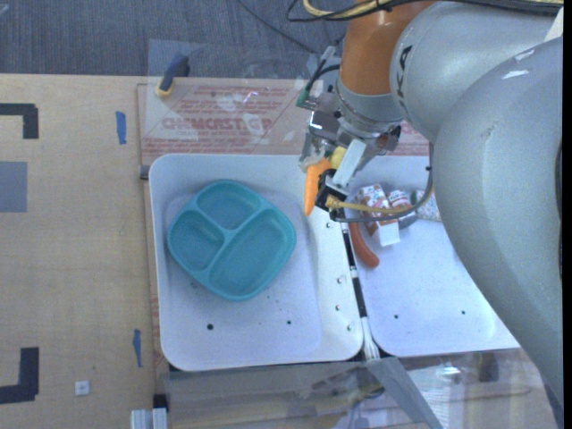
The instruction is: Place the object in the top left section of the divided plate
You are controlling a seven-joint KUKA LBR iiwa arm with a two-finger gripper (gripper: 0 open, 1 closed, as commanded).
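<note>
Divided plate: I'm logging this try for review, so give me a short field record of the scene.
plate: teal divided plate, in the left bin
object: orange carrot-like piece, at that bin's right edge, beside the hand
hand: over the seam between bins; grip unclear
right bin: reddish sausage-like piece, small packets
task: object not yet on the plate

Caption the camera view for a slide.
KUKA hand beside an orange object at the bins' shared edge; teal divided plate sits in the left bin.
</note>
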